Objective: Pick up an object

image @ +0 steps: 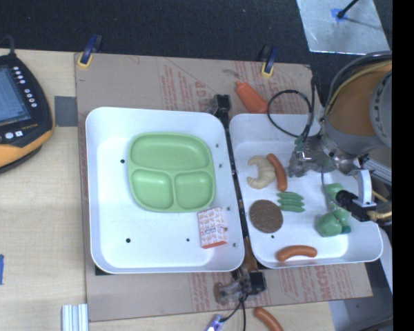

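The right bin point(262, 254) holds a pale croissant point(261, 172), an orange-red sausage point(277, 172) beside it, a green pea pod point(290, 201), a round brown patty point(266, 216), a second sausage point(296, 253) near the front wall and green toy pieces point(330, 223) at the right side. My gripper point(304, 160) hangs over the upper right part of this bin, just right of the first sausage and apart from it. I see nothing held by it.
The left bin point(110, 240) carries a green divided plate point(171, 171) and a small red-and-white packet point(212, 227). An orange carrot point(251, 97) lies on the cardboard behind the bins and another sausage point(269, 317) in front. A teach pendant point(10, 116) sits far left.
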`<act>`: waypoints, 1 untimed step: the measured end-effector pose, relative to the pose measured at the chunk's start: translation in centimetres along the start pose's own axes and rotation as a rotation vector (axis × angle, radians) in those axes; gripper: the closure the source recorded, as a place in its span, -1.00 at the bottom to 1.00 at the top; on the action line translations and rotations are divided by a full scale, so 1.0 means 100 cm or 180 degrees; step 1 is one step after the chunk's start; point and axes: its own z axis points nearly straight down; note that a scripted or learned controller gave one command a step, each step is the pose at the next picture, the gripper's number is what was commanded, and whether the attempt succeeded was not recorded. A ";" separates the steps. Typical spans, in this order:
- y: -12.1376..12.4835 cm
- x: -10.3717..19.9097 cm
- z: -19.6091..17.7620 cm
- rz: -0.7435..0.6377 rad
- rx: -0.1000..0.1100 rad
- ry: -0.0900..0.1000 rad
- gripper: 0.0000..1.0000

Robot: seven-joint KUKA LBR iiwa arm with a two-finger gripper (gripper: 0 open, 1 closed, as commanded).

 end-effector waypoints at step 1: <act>-0.058 -0.042 -0.067 0.0008 -0.0004 0.0001 -1.00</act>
